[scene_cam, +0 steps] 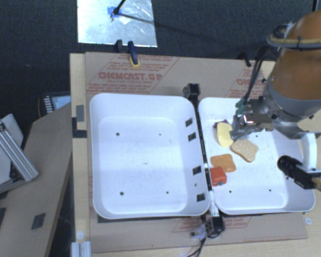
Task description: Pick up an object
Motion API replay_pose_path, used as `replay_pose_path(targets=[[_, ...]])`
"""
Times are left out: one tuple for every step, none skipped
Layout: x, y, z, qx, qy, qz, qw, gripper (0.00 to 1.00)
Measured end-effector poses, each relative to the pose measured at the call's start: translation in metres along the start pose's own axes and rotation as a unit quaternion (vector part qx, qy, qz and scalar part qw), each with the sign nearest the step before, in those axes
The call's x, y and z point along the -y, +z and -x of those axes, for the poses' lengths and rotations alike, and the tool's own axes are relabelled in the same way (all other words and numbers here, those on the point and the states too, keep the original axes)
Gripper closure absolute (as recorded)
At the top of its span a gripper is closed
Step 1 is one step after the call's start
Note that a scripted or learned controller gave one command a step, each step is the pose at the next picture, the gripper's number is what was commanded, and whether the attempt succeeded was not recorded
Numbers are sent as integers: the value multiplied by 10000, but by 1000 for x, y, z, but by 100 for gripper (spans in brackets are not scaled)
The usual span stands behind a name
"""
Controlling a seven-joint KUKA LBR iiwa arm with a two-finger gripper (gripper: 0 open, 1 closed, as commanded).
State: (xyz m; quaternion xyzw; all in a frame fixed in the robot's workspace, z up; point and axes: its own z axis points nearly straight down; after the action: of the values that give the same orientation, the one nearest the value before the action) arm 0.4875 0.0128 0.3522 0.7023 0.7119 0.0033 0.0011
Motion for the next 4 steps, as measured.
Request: replay_pose_path(targets=[[-16, -109, -26, 6, 31, 49, 10000, 100], [-23, -114, -92, 2, 15, -12, 10000, 100], [-27, -120, -168, -2, 8, -16, 10000, 100], [-1, -111, -215, 2, 19, -33, 10000, 100]])
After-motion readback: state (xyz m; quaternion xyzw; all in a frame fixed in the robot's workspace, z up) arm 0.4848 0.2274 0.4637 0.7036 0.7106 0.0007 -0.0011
